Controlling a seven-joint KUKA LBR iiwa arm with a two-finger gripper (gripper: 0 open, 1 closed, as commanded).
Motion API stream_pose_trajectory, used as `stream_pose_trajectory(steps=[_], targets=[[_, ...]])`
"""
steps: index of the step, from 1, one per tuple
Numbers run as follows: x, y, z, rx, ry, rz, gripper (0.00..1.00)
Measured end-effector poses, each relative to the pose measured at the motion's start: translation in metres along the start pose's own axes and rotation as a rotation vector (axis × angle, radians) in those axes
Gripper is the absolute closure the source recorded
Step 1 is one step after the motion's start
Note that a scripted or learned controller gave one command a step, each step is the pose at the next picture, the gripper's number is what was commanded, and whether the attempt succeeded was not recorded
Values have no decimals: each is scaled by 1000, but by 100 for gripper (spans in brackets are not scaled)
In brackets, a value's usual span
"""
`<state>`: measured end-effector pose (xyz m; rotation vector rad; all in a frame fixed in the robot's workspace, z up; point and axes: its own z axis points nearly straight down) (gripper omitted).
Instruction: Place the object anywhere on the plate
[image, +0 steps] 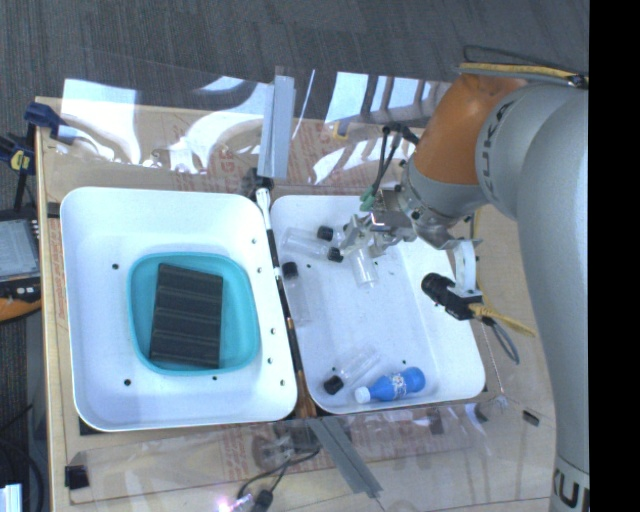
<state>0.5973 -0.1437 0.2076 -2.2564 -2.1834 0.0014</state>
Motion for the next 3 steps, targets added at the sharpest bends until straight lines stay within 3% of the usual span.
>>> stream_pose_trajectory(steps=[1,2,3], targets=[[91,3,12,3,0,-41,100],[186,-15,17,5,-1,-102,100],[186,-15,17,4,-2,-101,0]])
